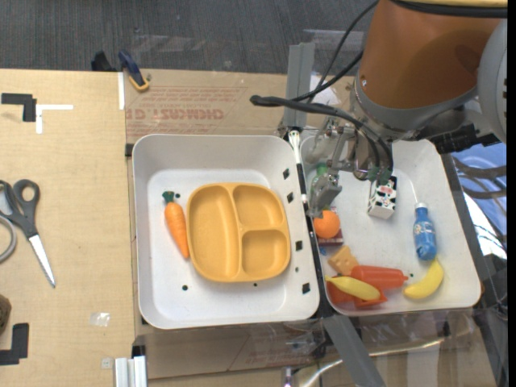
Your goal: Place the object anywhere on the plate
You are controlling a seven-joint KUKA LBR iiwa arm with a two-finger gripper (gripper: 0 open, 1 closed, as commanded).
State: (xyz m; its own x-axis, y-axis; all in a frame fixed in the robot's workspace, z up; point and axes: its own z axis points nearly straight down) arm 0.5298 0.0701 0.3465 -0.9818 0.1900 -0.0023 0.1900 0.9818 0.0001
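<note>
Gripper (pixel 326 190) hangs low over the left edge of the right bin (pixel 451 240), its grey fingers pointing down just above a small orange fruit (pixel 326 226), and whether they are spread or pressed together I cannot tell, since the wrist and cables crowd them; nothing is visibly pinched between them. That orange, round with no long axis to align with, looks to be the object in hand, lying directly below the pincer and touching the bin wall nearest the left bin (pixel 153 297). The yellow plate (pixel 239 232), with 3 compartments, sits in the middle of the left bin, so the carry would run leftward over the 2 adjoining rims. A toy carrot (pixel 176 226) lies just beside the plate's left edge, long axis roughly along that edge. A banana (pixel 425 282), a blue bottle (pixel 424 232) and a small carton (pixel 382 199) lie farther right
</note>
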